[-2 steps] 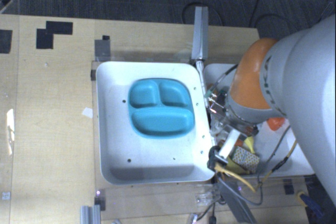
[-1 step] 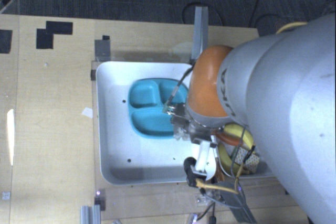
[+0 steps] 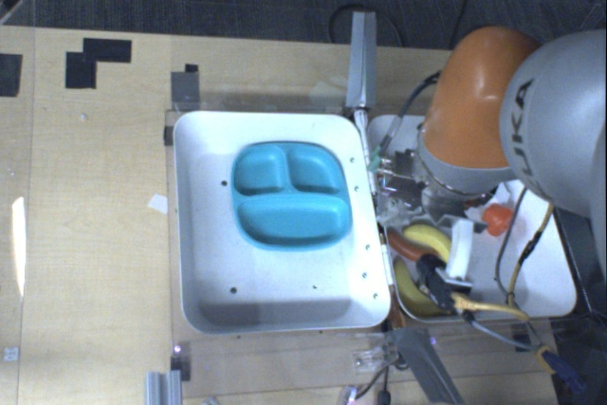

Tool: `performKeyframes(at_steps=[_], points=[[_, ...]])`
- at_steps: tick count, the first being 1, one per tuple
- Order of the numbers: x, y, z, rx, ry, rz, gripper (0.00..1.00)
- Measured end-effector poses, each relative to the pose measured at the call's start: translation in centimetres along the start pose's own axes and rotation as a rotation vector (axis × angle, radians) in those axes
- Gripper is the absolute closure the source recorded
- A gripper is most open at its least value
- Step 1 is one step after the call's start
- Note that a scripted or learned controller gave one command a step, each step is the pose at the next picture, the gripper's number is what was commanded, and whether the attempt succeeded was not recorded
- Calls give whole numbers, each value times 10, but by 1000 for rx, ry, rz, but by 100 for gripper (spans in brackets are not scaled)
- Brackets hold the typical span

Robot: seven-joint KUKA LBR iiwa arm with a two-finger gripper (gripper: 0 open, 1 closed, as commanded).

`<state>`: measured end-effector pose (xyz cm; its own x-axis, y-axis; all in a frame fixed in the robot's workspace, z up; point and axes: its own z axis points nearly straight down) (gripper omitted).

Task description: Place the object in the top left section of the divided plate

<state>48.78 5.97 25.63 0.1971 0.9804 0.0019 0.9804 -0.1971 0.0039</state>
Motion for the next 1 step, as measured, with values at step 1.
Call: performKeyframes(at_steps=[1], points=[[77, -16, 16, 2, -1, -126, 100]])
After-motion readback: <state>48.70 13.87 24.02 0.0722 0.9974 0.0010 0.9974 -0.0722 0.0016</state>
